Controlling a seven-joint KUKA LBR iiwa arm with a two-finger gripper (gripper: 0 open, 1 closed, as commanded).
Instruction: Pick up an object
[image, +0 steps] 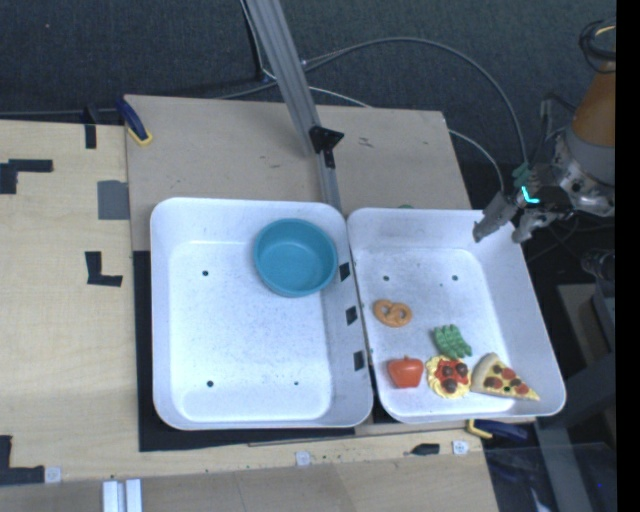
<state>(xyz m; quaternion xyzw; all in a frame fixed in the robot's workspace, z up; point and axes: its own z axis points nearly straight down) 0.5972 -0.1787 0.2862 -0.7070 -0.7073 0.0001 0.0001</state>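
Round blue bowl (294, 257) sits in speckled left bin (190, 330).

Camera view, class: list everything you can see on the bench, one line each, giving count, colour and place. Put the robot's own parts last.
Left bin: one, white, left half of the bench.
Right bin: one, white, right beside the left bin.
Bowl: one, blue, far right corner of the left bin.
Pretzel: one, tan, middle of the right bin.
Green toy: one, green, right bin, right of the pretzel.
Red toy: one, red, near edge of the right bin.
Round pizza toy: one, yellow with red spots, beside the red toy.
Pizza slice: one, tan and yellow, near right corner of the right bin.
Gripper: one, dark grey, above the right bin's far right corner, holding nothing.
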